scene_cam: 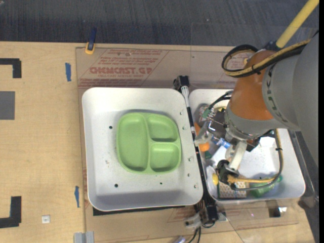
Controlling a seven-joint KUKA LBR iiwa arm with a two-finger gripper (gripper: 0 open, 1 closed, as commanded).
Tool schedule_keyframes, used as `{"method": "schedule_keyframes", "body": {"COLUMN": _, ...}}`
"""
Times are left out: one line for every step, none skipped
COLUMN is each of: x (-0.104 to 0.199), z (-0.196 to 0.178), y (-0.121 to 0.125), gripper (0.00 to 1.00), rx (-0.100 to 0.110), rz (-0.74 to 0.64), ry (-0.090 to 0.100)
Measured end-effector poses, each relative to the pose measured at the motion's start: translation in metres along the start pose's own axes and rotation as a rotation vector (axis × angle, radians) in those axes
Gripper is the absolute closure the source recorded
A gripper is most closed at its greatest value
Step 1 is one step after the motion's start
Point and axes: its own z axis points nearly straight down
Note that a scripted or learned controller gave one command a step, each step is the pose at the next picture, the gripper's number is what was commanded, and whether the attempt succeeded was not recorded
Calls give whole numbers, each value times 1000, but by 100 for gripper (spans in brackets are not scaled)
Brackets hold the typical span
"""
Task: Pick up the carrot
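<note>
A small orange piece, likely the carrot (203, 147), lies by the left wall of the right bin (296, 178). My gripper (211, 133) hangs low over that spot, just right of and above the orange piece, mostly hidden under the grey and orange wrist. I cannot make out anything held in it.
The left bin (96, 135) holds a green divided plate (149, 142). In the right bin, a green item (264, 188) lies near the front wall and a small blue item (223, 144) sits beside the gripper. The divider between the bins is close on the gripper's left.
</note>
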Motion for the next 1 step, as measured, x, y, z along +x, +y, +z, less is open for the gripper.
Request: {"method": "schedule_keyframes", "body": {"x": 0, "z": 0, "y": 0, "gripper": 0, "rx": 0, "rz": 0, "ry": 0}}
